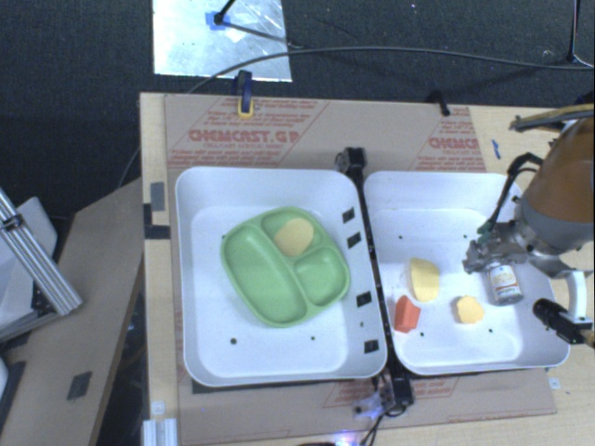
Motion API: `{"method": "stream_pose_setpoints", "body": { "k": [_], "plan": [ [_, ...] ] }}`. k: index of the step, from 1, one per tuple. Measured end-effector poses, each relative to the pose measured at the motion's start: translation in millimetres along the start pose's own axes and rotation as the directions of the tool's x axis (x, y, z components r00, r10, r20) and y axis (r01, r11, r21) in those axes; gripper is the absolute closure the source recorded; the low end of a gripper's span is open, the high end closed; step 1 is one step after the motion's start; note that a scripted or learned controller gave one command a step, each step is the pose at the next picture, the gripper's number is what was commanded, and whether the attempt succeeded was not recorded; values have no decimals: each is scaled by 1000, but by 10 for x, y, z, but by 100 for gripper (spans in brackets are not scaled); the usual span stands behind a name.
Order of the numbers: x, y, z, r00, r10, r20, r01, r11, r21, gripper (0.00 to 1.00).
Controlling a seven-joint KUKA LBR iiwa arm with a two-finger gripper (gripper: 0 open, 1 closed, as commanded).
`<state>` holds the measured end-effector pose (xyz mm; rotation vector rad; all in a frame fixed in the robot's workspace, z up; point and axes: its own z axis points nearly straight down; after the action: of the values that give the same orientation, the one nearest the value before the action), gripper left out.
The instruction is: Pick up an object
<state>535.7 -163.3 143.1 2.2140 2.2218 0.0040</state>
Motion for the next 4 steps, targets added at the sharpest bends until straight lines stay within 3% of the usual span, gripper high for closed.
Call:
{"method": "stream_pose_setpoints", "body": {
  "k": [2, 4],
  "plan": [
    [21, 45, -924, 1000, -2, 0, 2, 1000, -2, 100],
    [956, 308, -771, 1000, -6, -3, 6, 1000, 3, 100]
  ]
}}
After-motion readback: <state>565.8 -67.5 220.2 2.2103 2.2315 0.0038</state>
